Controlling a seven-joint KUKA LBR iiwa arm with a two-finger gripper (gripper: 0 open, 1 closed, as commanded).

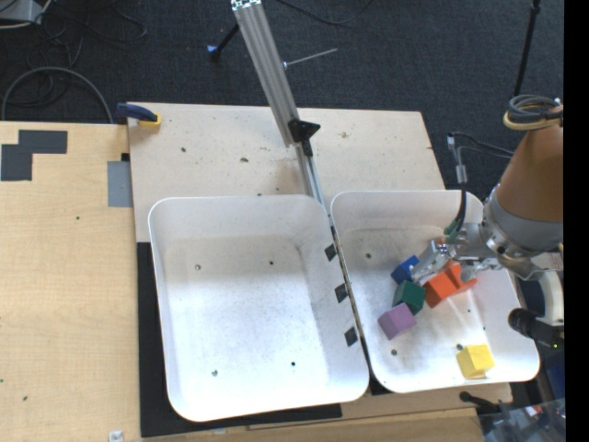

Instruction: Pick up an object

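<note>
Several small blocks lie in the right bin (414,212): a blue one (404,270), a dark green one (410,296), an orange one (444,285), a purple one (397,320) and a yellow one (475,360). The blue, green and orange blocks crowd together. My gripper (442,258) reaches in from the right and sits low over this cluster, between the blue and orange blocks and partly covering the orange block's top. I see no block lifted off the bin floor.
The left bin (184,219) stands beside the right one, split from it by a ridge with black clips (340,293). A slanted aluminium bar (271,72) rises behind the bins. The arm's orange band (538,178) hangs over the right bin's edge.
</note>
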